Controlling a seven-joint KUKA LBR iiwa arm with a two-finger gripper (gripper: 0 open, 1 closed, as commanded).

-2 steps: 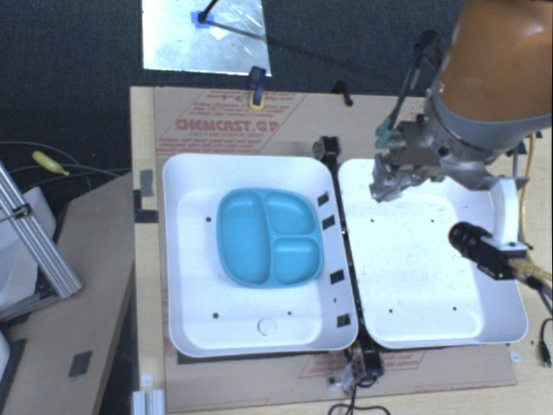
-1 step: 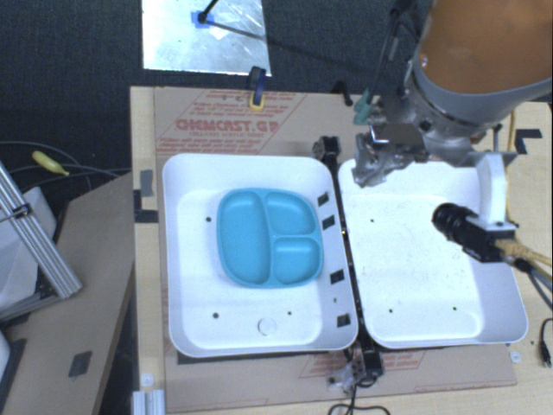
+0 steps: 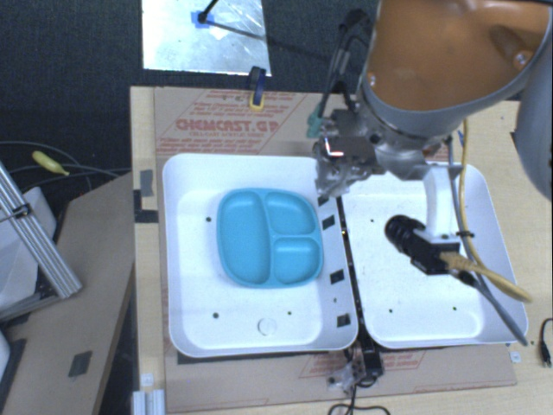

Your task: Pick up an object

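One blue 3-compt tray (image 3: pixel 266 236) in bin (image 3: pixel 190 262).

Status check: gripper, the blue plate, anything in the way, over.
Gripper above the bins' shared edge, far end. Blue plate flat in left bin, not held. Nothing on it.

The left bin (image 3: pixel 173 232) and right bin (image 3: pixel 389 314) sit side by side on a cardboard (image 3: pixel 225 121) — rims touching down the middle; a plate (image 3: pixel 268 236) lies in the left bin, near its centre. The gripper (image 3: pixel 331 180) hangs over the far end of that shared rim; behind the cardboard — on the floor — lies a foil sheet (image 3: pixel 203 28).
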